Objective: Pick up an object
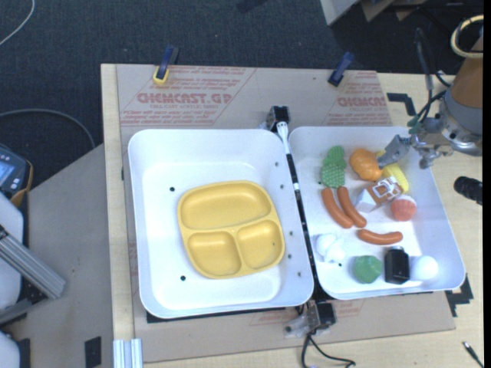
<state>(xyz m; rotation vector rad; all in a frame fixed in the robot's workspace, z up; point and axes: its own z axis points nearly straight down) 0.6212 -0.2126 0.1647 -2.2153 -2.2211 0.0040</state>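
Hovering over the far right part of the right bin (453, 240), my gripper (400, 149) is near the upper rim, just beside the orange toy fruit (364, 163). From this slanted view I cannot tell how my jaws stand, and I see no thing between them, so I do not claim to hold anything.

The bin has many small toy foods. The orange toy fruit lies close to the green textured piece (334, 167) and just above a yellow piece (398, 179). Lower there are two orange sausages (344, 207) side by side, a third sausage (380, 237) apart from them, a red ball (404, 208), a green round piece (367, 268), a black block (397, 265) and a white ball (424, 267). The left bin (149, 205) carries a yellow divided tray (230, 227).

I judge the orange toy fruit as the nearest candidate. It looks like hollow plastic, so probably light and stiff, with a smooth rounded skin that can slip out when squeezed off-centre. I would take it across its narrower middle, with one pad on each side, and come down straight. The neighbours are close, so a pad may land on the green piece or push the yellow one.
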